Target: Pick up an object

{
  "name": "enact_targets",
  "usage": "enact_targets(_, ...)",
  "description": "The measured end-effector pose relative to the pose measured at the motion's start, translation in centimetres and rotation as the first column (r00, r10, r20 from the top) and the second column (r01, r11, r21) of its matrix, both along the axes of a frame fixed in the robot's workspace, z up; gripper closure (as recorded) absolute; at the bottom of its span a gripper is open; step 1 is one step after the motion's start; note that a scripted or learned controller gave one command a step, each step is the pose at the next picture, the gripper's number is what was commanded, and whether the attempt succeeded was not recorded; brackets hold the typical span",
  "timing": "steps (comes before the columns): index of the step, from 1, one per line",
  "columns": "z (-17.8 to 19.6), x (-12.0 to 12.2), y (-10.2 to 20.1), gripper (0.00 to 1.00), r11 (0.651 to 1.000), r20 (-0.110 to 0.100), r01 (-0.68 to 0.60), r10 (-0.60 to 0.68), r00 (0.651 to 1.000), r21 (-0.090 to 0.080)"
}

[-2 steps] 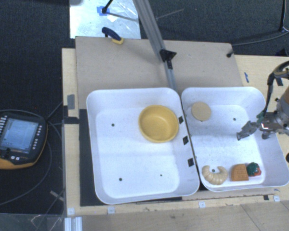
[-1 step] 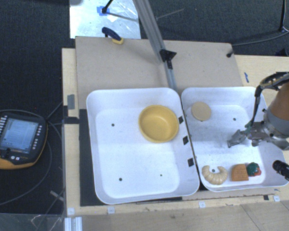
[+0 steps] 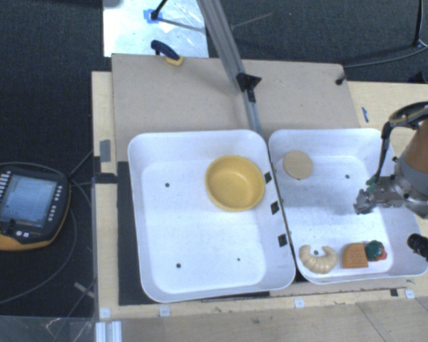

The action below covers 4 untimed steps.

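- A teach pendant [image 3: 25, 209] with a lit screen lies on the dark floor at far left, its cable trailing toward the bench [image 3: 221, 91].
- A blue-and-yellow clamp [image 3: 166, 51] sits at the bench's far edge, and a grey pole [image 3: 225, 38] slants down from the top toward the gap between the bins.
- The left bin [image 3: 200, 262] holds a yellow bowl [image 3: 235, 182], upright, set near its far right corner (close to the wall shared with the neighbouring bin).
- The right bin [image 3: 328, 184] has a flat tan disc [image 3: 297, 165] near its far left corner.
- Along the right bin's near wall lie a cream ridged, curved piece [image 3: 318, 258], then an orange block [image 3: 354, 256] just beside it, then a small green-and-red item [image 3: 375, 249] touching or almost touching the block (too small to identify).
- The gripper [image 3: 364, 203] hangs over the right side of the right bin, above bare floor, well apart from the disc and short of the row of three things at the near wall.
- Nothing shows at its tip; whether the claw is spread or closed I cannot tell at this angle.
- The arm [image 3: 421, 162] enters from the right edge, its orange band just above the wrist.
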<state>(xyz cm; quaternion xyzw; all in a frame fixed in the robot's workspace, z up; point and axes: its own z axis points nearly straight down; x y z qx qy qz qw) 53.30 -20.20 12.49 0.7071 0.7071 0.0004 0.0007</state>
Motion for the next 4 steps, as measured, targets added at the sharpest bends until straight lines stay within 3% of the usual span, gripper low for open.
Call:
enact_targets(1,4.7,-0.7,-0.3,1.00,1.000,0.003,0.000,0.000,1.000,-0.001)
enact_targets(2,10.3,0.4,-0.4,1.00,1.000,0.004,-0.001,0.001,1.000,-0.001)
enact_targets(3,11.0,0.4,-0.4,1.00,1.000,-0.001,-0.001,0.001,1.000,0.000)
enact_targets(4,10.5,1.0,4.8,1.00,1.000,-0.001,-0.004,0.004,1.000,0.001)
